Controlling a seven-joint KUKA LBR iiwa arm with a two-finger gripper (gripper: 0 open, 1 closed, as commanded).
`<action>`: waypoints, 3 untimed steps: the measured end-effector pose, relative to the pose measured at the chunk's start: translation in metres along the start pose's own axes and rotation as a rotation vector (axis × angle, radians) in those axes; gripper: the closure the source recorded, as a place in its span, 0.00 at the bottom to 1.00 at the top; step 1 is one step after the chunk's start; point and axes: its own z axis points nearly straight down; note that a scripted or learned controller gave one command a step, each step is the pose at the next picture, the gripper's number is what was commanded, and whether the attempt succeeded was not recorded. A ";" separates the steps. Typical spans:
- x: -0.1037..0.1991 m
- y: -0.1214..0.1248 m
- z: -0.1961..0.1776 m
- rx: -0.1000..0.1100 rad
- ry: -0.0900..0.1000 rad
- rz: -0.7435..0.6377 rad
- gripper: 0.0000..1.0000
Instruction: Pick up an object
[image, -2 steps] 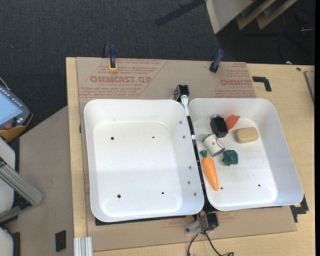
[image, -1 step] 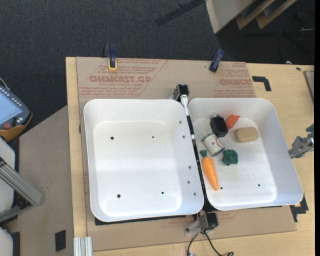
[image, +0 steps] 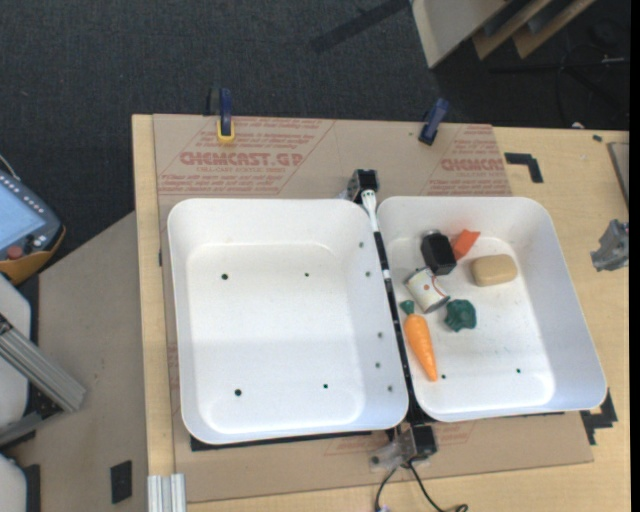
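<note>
The right bin (image: 560, 330) holds several small objects in its left half. An orange carrot (image: 421, 346) lies near the divider, pointing toward the front. Beside it sit a green lump (image: 460, 316) and a white cylinder (image: 427, 290). Further back are a black block (image: 437, 251), a small orange piece (image: 465, 241) and a tan loaf-shaped block (image: 493, 269). A grey part of my gripper (image: 610, 246) pokes in at the right edge, outside the right bin and well apart from every object.
The left bin (image: 200, 330) stands beside the right one on a brown board (image: 260, 150). Two blue clamps (image: 224, 112) (image: 434, 121) grip the board's far edge. Black fittings sit at both ends of the divider (image: 364, 184).
</note>
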 end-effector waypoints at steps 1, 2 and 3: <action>0.068 -0.004 0.115 0.026 0.009 0.000 1.00; 0.125 0.000 0.000 0.000 0.004 -0.002 1.00; 0.180 -0.003 0.071 0.023 0.006 0.001 1.00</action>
